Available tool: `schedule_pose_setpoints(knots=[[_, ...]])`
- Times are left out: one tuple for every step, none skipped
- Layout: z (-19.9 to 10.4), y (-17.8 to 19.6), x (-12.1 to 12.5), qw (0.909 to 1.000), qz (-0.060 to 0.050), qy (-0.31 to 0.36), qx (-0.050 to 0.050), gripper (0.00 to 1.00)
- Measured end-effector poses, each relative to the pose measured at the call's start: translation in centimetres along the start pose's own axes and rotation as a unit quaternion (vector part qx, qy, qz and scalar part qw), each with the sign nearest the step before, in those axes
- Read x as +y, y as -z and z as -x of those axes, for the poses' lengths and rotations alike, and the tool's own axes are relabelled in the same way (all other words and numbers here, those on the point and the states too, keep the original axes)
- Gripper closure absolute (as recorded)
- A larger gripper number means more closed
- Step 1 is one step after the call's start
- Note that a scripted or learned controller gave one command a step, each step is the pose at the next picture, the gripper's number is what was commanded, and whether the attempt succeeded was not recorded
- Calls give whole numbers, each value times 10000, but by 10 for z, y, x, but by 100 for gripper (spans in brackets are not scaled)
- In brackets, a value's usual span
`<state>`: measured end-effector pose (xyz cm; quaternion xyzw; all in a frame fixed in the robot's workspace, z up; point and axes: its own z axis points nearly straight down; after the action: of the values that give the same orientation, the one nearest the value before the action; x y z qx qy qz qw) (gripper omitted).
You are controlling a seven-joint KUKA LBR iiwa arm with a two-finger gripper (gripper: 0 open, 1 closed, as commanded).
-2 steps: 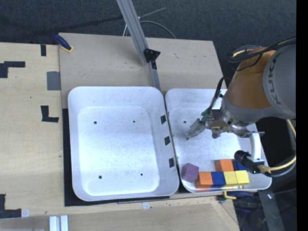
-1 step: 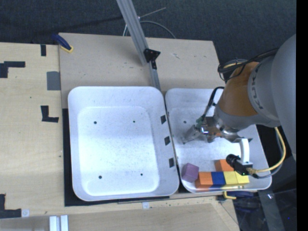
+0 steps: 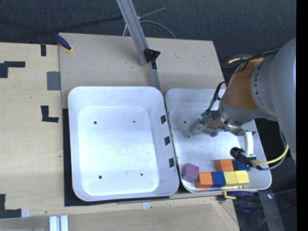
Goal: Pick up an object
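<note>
Small blocks lie along the front edge of the right bin (image 3: 192, 102): a purple block (image 3: 191, 171), an orange block (image 3: 205, 178), a blue block (image 3: 218, 178) and two yellow blocks (image 3: 236, 177) in a row. Just behind them sits a second orange block (image 3: 224, 165). My gripper (image 3: 201, 131) hangs low over the middle of the right bin, well behind the blocks and apart from them. It stands open, with one finger (image 3: 191, 131) splayed to the left and nothing between the fingers.
The left bin (image 3: 77, 129) lies beside the right one, their rims meeting at the middle. A slanted metal pole (image 3: 137, 28) crosses the bench behind the bins. A black cable fitting (image 3: 239, 154) of the arm hangs above the blocks at the right.
</note>
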<state>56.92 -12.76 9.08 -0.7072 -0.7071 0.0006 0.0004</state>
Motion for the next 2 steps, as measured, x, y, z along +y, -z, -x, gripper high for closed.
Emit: schedule_pose_setpoints(knots=[[-13,35,-25,10000,-5,7,13,0],[-25,-1,-26,10000,-21,7,2,0]])
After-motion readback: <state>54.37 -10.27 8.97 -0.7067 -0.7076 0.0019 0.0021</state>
